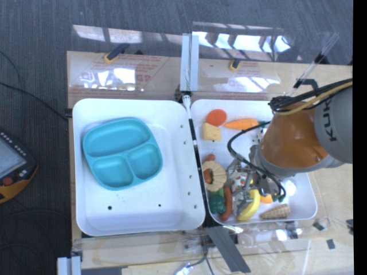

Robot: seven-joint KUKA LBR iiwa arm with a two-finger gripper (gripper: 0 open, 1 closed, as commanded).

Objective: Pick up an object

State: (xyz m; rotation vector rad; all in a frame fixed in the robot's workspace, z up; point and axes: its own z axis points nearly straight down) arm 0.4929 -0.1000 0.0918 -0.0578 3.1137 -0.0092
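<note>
Reaching in from the right, the grey arm with its orange band [292, 142] hangs low over the right-hand shallow white bin [307, 202], and the two-finger gripper [250, 182] is buried among the toy food there. Whether it is clenched, released or grasping anything cannot be told: cables and wrist hardware cover the tip, and no item shows plainly between its tips.

Candidates for the pick all lie in that right bin. Nearest the tool is a yellow plastic banana [249, 209], just below and touching the cluster under the wrist; its long axis runs diagonally, from upper right down to lower left. Beside it to the right lies a tan waffle cone [276, 212], lying nearly level. To the left sit a round tan sliced piece [211, 173], a green plastic vegetable [216, 203] and a red-brown sausage shape [227, 199]. Well apart, toward the far end of the bin, are an orange carrot [241, 123], an orange-red round piece [216, 117] and a pale yellow cheese wedge [211, 132].

The left white bin [172, 205] holds 1 turquoise divided plate [121, 152].

By my judgement the banana is the likeliest target, so a grasp should close across its short width, square to that diagonal.
</note>
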